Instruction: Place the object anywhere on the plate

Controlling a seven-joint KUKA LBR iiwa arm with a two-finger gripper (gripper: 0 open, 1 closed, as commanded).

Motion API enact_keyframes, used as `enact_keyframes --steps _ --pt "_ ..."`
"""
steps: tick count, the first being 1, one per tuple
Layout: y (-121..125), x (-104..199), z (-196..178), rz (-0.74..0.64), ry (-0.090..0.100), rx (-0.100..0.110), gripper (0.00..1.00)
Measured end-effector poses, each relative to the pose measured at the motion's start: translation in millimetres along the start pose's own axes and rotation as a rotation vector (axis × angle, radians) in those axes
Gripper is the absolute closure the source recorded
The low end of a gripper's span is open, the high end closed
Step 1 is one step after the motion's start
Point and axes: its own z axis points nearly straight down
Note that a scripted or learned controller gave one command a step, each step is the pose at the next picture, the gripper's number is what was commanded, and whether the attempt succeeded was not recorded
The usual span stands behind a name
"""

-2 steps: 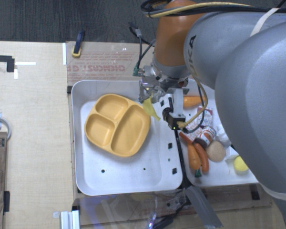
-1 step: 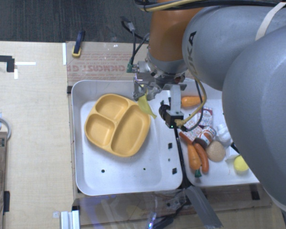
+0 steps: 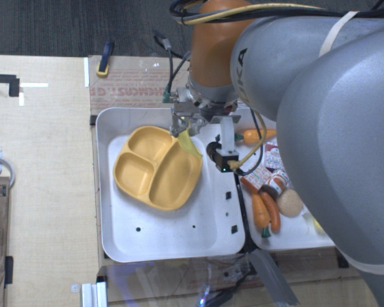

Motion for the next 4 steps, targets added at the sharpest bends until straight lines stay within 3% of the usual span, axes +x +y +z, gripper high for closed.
enact_keyframes --steps 1,2,3,4 --pt "-11.6 -2.3 -32.3 -0.088 0.000 -0.003 1.00" --pt "-12.8 12.2 -4.6 -0.006 0.001 0.000 1.00" --pt "-22.8 25.3 -53.7 -0.082 0.001 -0.003 1.00" --pt "3.8 11.4 18.7 -0.180 0.000 -0.001 1.00"
